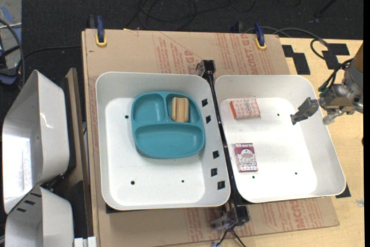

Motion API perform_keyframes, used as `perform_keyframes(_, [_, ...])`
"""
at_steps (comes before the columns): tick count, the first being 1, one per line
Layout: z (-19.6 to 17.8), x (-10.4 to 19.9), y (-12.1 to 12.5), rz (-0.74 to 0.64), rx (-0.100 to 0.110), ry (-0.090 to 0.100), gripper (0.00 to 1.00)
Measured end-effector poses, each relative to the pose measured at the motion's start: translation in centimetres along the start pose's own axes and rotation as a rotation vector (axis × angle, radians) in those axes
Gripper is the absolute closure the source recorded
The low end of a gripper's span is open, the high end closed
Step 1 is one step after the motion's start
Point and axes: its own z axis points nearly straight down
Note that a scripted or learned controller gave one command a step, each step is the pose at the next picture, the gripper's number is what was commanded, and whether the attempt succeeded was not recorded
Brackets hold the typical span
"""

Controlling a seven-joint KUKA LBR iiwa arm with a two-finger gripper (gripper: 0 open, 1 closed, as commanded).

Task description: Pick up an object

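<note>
**Still empty-handed, gripper poised at the right bin's edge**

Seen from above, the gripper (pixel 315 111) is held over the right-hand rim of the right bin (pixel 277 191), with nothing between its fingers (pixel 302 111). One dark finger is seen reaching out over the white floor; the other is lost against the grey wrist, so whether the pair is spread or pressed together cannot be told.

Two candidates are offered in that bin: a small pink-and-white packet (pixel 244 108) lying flat near the far side, and a small card box (pixel 246 157) with a dark border lying flat nearer the camera. Both are set well apart from the gripper and from each other. In the left bin (pixel 113 124), a teal divided tray (pixel 167 127) is seen with a tan block (pixel 180 109) in its upper right compartment.

The packet is judged the easier reach. A clean pick would be served by the fingers being brought straight down across its short side, low enough to catch a thin, flat item.

Print on both packets is too small to be read. Red lettering is repeated across the cardboard (pixel 173 49) covering the desk, upside down and indistinct.
</note>
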Motion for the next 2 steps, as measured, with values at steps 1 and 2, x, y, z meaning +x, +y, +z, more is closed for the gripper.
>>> perform_keyframes(1, [-0.7,0.1,0.2,-0.004,-0.013,-0.003,0.00])
perform_keyframes(2, [3.8,0.0,-0.5,-0.002,-0.011,-0.002,0.00])
